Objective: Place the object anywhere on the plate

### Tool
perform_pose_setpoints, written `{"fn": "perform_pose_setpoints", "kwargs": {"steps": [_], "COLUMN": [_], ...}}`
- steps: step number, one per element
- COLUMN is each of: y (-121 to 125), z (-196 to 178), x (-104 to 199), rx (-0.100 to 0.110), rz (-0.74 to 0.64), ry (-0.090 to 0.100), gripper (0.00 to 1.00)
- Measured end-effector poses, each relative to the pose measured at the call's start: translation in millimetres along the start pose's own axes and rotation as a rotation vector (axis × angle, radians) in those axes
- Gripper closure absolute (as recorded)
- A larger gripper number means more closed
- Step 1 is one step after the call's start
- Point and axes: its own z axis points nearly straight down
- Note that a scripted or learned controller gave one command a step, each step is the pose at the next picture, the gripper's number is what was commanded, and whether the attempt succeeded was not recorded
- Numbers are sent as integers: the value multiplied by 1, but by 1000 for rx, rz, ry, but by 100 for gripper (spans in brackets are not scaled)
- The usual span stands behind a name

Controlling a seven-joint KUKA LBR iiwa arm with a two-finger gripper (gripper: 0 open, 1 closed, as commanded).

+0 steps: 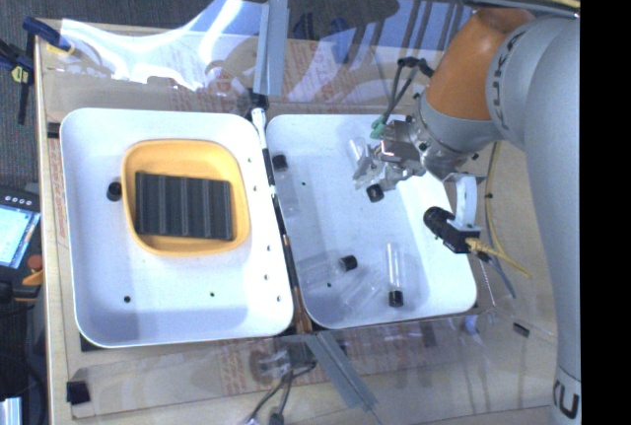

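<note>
A yellow plate (183,157) with a dark ridged insert lies in the left bin (89,295). My gripper (379,169) hovers over the upper middle of the right bin (325,147). A small black-capped piece (375,192) sits right at its lower tip; whether it is gripped or resting on the bin floor I cannot tell. Clear vials with black caps lie near the right bin's front: one upright-looking tube (394,275) and a shorter one (347,263).
A small black cap (280,161) lies by the right bin's left wall. Another small black item (114,189) rests in the left bin, left of the plate. The ridge between the bins (276,226) separates my gripper from the plate.
</note>
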Motion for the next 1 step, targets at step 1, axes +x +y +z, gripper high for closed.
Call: {"fn": "perform_pose_setpoints", "kwargs": {"steps": [1], "y": [1], "z": [-26], "x": [60], "rx": [-1], "rz": [-189], "ry": [0], "gripper": [100]}}
